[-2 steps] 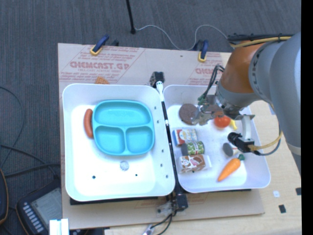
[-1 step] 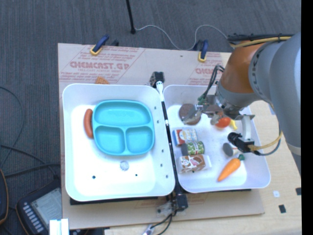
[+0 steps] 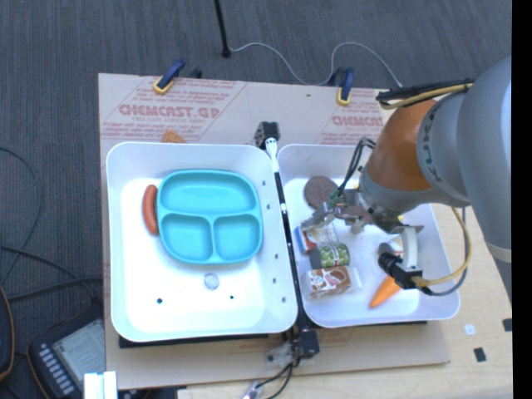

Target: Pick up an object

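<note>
My gripper (image 3: 327, 218) hangs low in the right bin (image 3: 442, 306), just above its left-centre. Right below it lie a small green-labelled pack (image 3: 335, 255) and a red-and-brown snack pack (image 3: 330, 282). A brown round disc (image 3: 318, 190) lies just behind the gripper. A red-and-white item (image 3: 305, 238) sits against the bin's left wall. An orange carrot (image 3: 383, 293) lies near the front, right of the packs. Nothing shows as held.
The left bin (image 3: 133, 306) holds a blue divided plate (image 3: 209, 216), a red sausage (image 3: 150, 209) to its left and a small clear piece (image 3: 211, 281) in front. The arm's orange band and grey body cover the right bin's back right.
</note>
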Controlling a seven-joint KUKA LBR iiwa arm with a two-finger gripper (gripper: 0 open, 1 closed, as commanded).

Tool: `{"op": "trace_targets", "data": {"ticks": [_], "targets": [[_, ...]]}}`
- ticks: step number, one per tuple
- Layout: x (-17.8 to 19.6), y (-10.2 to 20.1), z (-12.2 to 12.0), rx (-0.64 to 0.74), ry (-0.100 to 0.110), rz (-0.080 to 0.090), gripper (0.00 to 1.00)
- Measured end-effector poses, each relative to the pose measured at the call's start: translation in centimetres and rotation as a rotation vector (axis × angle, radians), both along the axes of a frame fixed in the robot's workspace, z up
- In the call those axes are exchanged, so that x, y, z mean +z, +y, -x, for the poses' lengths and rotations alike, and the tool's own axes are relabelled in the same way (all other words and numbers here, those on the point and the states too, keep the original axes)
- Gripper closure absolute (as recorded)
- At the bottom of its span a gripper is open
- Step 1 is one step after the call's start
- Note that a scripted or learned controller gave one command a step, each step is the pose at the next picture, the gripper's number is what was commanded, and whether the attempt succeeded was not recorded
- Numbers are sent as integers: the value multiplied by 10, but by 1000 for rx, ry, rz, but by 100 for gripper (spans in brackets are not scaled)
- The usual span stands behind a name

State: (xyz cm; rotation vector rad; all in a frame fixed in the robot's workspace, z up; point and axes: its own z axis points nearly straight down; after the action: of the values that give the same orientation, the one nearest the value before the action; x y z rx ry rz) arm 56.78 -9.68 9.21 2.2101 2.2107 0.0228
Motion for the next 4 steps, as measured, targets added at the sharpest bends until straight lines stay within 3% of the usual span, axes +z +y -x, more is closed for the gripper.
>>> {"op": "trace_targets", "data": {"ticks": [1, 2, 3, 4], "targets": [[-1, -14, 62, -2, 1, 2, 0], [12, -17, 61, -3, -4, 6, 100], [12, -17, 61, -3, -4, 6, 0], [22, -15, 60, -2, -3, 3, 100]]}}
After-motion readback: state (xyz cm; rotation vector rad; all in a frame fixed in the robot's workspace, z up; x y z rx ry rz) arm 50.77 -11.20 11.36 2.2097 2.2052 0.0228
